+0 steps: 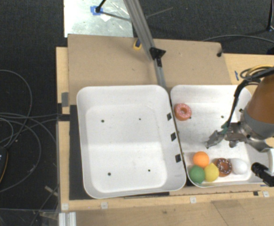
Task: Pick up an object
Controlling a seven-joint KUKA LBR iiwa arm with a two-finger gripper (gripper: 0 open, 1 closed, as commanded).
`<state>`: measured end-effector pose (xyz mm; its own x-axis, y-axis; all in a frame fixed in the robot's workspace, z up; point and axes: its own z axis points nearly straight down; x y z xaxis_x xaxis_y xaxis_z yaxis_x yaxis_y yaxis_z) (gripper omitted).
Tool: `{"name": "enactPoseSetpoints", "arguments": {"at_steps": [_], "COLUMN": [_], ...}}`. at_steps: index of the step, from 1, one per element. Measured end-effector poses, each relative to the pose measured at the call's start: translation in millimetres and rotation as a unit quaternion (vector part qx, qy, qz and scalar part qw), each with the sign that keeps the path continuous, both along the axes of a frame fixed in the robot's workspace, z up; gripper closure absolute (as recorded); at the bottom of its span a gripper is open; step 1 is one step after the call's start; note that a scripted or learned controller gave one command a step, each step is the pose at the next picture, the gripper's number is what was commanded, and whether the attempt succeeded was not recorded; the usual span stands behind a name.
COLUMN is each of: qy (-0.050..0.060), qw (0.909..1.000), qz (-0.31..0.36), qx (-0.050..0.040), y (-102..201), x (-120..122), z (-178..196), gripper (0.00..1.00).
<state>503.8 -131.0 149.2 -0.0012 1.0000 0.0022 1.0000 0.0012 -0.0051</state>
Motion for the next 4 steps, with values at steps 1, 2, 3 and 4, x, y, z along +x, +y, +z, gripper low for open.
{"name": "enactPoseSetpoints", "arguments": {"at_steps": [1,2,3,4], "qy": [-0.001,-0.004,-0.006,-0.006], "qw": [1.0000,1.0000,1.0000,1.0000], "qz": [0.000,0.000,0.001,0.002], "qx": [-0.0002,-0.0011,-0.0022,-0.0020], "y": [0.5,-0.3,-9.7,-11.9], "x": [-0.6,1.3,3.6,1.3], "z": [-52.1,-38.9,17.1,61.4], "gripper": [0.00,1.00,1.00,1.00]}}
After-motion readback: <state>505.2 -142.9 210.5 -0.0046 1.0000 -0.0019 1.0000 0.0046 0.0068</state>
